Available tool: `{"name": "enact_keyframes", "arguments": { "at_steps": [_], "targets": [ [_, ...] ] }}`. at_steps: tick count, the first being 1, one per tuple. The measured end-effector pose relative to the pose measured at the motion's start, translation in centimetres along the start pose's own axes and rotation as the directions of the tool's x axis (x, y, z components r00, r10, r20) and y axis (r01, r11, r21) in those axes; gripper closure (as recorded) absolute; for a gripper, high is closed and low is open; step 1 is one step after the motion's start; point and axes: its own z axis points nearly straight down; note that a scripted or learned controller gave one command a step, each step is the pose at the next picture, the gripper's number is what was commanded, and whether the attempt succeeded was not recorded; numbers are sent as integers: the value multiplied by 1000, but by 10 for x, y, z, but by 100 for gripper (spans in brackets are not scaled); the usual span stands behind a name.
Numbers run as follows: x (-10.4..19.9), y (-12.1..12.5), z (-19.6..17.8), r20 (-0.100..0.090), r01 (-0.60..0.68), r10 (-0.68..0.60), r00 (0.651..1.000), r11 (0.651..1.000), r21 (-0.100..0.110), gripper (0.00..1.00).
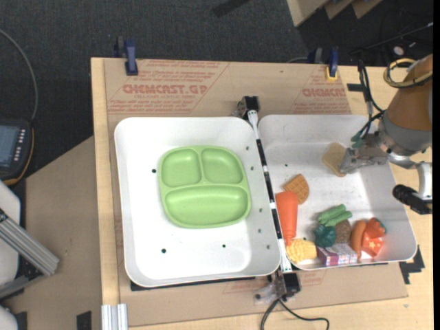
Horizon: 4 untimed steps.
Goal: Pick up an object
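The right bin (309,139) holds toy food. A tan bread slice (335,158) lies near its back, and my gripper (352,160) reaches down right beside it on the right. A waffle-patterned cracker (297,187) and an orange carrot (288,213) lie by the bin's left wall. At the front sit yellow corn (300,250), a green vegetable (333,216), a dark teal piece (325,235), a pink box (338,255) and an orange-red tomato (368,237).
The left bin (137,205) carries a green three-compartment plate (203,185). A black divider strip (265,177) runs between the bins. Blue clamps (128,55) hold the cardboard at the back. The arm's grey and orange body (412,108) hangs over the right bin's far corner.
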Motion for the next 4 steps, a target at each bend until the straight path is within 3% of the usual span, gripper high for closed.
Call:
{"name": "enact_keyframes", "arguments": {
  "at_steps": [1,2,3,4],
  "targets": [
    [0,0,1,0,0,0,1000,1000,1,0],
    [24,29,11,0,4,-4,1000,1000,-1,0],
    [21,28,0,1,1,-1,1000,1000,2,100],
    [142,-22,-95,-6,11,-11,1000,1000,-3,100]
  ]
}}
